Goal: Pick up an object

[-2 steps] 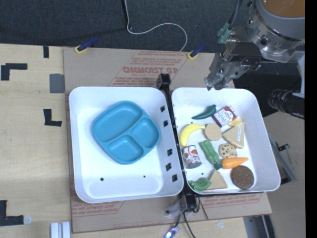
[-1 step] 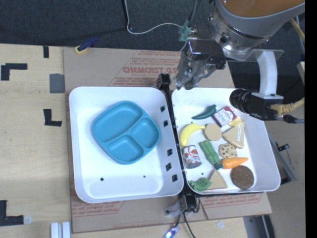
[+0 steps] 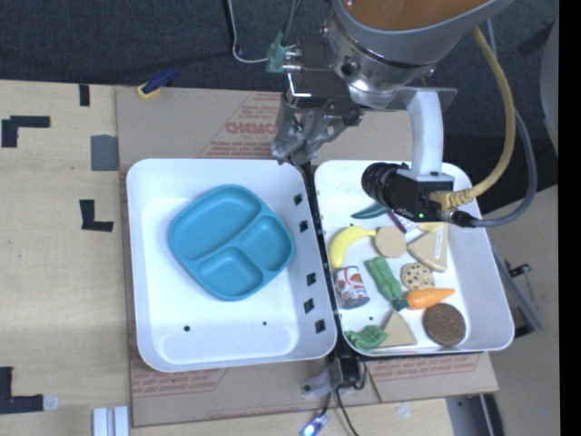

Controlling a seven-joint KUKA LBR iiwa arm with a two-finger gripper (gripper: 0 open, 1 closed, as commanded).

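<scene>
Gripper (image 3: 296, 149): raised over the far end of the divide between bins; grip state impossible to tell.
Banana (image 3: 349, 241): nearest toy, toward the camera and right; lying slantwise in the right bin (image 3: 486, 330).

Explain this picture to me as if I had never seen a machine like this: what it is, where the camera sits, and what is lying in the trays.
One camera, fixed above the bench, looks down at a slant. The large grey and orange shape at the top is a robot arm reaching in from the right. Its dark two-finger gripper hangs over the far end of the divide between two shallow white bins. The left bin holds a blue plastic divided plate. The right bin holds toy food: a yellow banana, an orange carrot, a round brown cookie, a small red and white can and other pieces. Nothing visible sits between the fingers, so it seems to hold nothing yet.
</scene>
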